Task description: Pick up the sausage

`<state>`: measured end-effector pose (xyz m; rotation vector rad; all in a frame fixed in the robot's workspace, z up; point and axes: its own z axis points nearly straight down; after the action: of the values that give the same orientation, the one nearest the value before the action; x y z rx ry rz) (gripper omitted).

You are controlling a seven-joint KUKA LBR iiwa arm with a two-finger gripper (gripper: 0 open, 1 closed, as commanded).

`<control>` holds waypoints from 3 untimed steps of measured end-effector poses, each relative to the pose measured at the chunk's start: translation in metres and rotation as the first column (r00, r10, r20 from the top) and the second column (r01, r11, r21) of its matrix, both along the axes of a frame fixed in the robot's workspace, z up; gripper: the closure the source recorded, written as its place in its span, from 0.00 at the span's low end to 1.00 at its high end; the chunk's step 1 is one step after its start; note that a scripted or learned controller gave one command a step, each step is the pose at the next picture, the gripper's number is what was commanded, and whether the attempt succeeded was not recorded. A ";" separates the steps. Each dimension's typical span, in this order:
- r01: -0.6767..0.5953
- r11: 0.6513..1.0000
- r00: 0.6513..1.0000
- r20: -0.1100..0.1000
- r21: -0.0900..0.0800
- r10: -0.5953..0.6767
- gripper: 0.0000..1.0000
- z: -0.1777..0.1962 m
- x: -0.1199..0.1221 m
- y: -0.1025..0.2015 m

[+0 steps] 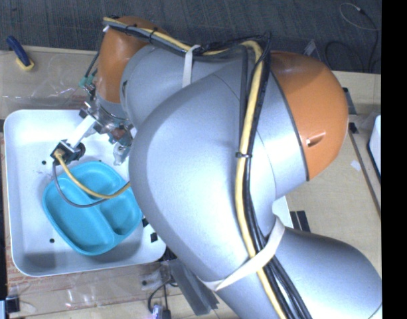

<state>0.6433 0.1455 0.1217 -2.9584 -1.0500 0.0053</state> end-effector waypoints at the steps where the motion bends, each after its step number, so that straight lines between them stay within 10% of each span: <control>1: 0.066 0.998 0.998 0.006 -0.004 -0.066 0.00 -0.029 -0.048 -0.031; 2: -0.365 0.931 0.931 0.001 0.000 0.365 0.00 -0.014 -0.033 -0.006; 3: -0.089 0.996 0.996 0.001 0.000 0.089 0.00 -0.012 0.013 0.001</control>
<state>0.6559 0.1466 0.1096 -2.9092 -1.1815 0.0033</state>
